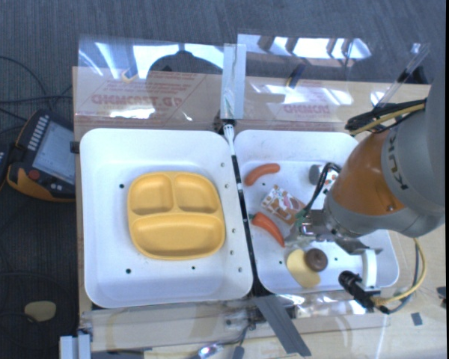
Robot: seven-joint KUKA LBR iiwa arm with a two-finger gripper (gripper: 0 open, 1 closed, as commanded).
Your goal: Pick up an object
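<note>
The right bin [247, 223] serves as the landmark; all the loose objects lie on its white floor. An orange-red sausage-shaped piece [261, 173] lies in the bin's upper left part, slightly curved and running almost level. Below it, toward the bin's middle, a small packet [281, 204] with red, white and green print lies flat, turned at a slant. Just left of and below the packet, a red-orange carrot-like piece [269, 228] lies diagonally, close to the bin's left wall. Near the bin's lower edge a pale yellow rounded object [301, 270] rests, with a small dark brown round piece [316, 259] touching its upper right side.
</note>
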